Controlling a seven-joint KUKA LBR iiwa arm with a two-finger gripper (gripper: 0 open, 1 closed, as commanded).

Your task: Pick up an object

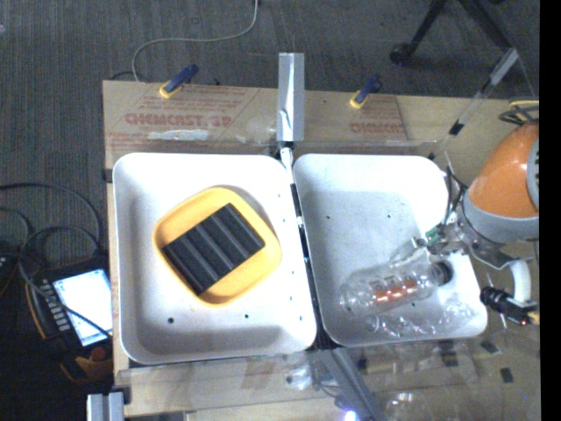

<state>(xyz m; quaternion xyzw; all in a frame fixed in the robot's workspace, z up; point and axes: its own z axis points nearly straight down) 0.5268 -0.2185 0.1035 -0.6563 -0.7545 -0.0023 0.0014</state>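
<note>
One yellow-and-black block [218,244] in left bin [140,191]; one clear bottle [394,288] in right bin [368,182].

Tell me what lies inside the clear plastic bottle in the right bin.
Through the clear plastic bottle, lying on its side in the right bin, a reddish-orange patch shows. What it is cannot be told; glare blurs it.

blue clamps [178,80], tablet [83,303], cables [39,235]
</note>
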